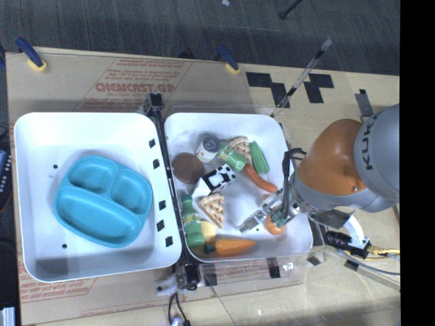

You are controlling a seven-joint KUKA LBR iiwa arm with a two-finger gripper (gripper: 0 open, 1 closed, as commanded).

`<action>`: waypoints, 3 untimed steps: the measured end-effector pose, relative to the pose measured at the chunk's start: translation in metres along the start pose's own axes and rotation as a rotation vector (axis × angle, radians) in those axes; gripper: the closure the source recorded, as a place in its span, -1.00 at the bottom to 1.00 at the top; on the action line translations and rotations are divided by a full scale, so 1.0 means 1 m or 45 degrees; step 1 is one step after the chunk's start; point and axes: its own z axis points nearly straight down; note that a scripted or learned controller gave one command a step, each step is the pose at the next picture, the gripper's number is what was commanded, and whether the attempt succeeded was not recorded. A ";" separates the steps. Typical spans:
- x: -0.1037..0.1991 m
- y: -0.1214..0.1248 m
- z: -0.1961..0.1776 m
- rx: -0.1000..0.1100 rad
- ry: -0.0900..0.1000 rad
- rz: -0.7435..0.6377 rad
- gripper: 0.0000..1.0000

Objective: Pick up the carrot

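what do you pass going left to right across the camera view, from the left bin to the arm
blue divided tray → brown round piece → waffle slice → gripper → orange band on the arm

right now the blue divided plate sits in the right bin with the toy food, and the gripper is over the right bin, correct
Not quite. The camera view shows the blue divided plate alone in the left bin, not the right one. The toy food, including the carrot, lies in the right bin, and the gripper is over it.
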 end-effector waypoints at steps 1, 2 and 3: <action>-0.001 -0.001 0.010 0.002 0.005 0.096 -1.00; -0.054 0.079 -0.065 -0.004 -0.007 0.174 -1.00; -0.012 0.016 0.006 0.003 0.002 -0.051 -1.00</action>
